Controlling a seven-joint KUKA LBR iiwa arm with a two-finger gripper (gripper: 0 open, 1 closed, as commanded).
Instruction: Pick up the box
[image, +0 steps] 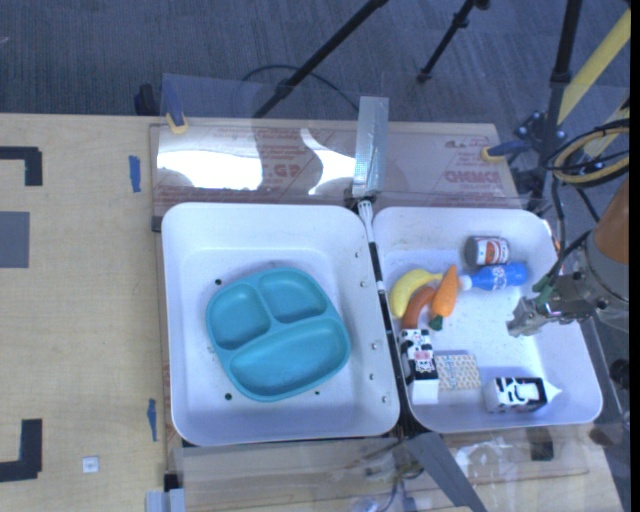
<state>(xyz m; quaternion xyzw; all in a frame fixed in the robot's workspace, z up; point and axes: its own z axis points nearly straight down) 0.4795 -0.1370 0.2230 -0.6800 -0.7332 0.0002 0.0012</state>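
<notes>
The grey two-finger gripper is hanging over the right edge of the right white plastic bin (whether it is wide or narrow I cannot tell). The small flat cardboard box with a speckled top is lying near the bin's front, between a black-and-white carton and a black-and-white cylinder. A turquoise divided plate is sitting in the left white bin.
</notes>
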